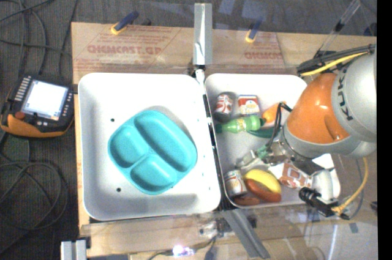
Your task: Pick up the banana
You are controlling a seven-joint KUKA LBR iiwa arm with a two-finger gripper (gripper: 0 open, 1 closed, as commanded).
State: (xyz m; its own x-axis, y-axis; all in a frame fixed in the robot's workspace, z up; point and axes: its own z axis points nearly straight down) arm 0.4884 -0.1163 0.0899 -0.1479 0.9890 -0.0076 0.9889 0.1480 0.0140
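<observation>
Camera view: curved yellow banana (261, 179) low in right shallow white bin (215, 130), beside small can (233, 182). Tool (264, 155) just above, grip state unclear. Descend centred, avoid can.

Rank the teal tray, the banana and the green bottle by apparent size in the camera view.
1. teal tray, by far the largest
2. and 3. banana and green bottle: too similar to rank, and both are partly hidden.
</observation>
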